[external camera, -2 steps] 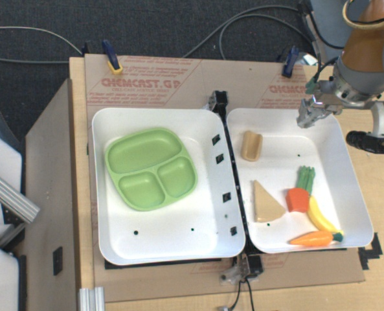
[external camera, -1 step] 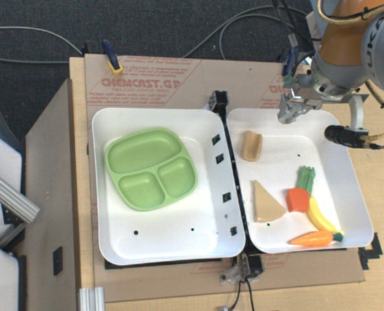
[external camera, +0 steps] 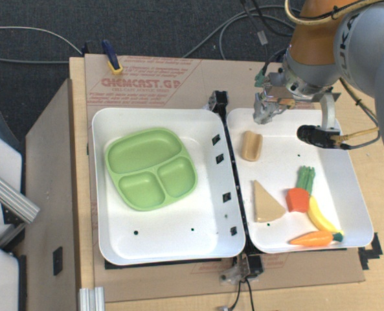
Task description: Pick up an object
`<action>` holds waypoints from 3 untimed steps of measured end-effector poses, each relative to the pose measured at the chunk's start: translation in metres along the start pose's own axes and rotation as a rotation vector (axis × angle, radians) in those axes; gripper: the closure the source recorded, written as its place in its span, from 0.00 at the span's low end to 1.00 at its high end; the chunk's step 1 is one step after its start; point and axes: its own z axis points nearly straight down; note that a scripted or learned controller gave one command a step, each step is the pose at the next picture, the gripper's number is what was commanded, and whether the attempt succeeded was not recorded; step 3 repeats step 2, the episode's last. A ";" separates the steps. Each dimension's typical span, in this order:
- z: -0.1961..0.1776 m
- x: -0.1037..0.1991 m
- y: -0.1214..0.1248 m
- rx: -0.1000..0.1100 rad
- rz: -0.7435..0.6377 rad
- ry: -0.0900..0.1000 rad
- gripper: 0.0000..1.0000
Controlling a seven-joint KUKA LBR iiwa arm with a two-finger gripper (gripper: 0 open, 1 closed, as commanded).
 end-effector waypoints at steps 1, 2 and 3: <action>0.000 0.046 -0.011 0.002 0.002 -0.001 1.00; 0.006 0.106 -0.018 0.003 0.001 -0.001 1.00; 0.006 0.106 -0.018 0.003 0.001 -0.001 1.00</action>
